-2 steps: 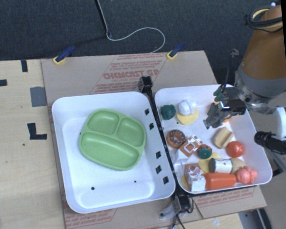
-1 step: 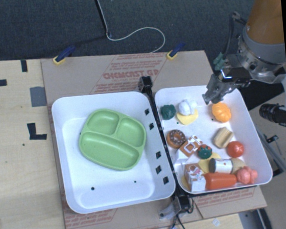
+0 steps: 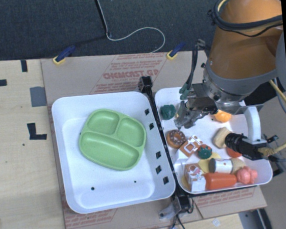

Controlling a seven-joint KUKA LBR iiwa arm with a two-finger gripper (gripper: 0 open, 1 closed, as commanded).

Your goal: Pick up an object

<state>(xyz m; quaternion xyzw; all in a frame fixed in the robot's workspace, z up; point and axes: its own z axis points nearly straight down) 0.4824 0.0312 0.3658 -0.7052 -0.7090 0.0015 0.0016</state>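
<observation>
The jaws (image 3: 185, 118) hang over the right bin (image 3: 262, 178) above a donut (image 3: 175, 138); their opening cannot be told.

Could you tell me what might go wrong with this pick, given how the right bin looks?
1. The right bin is crowded: the donut, carton and teal piece lie close together, so the gripper may nudge neighbours or catch two.
2. The gripper works near the divider; it could strike that wall.
</observation>
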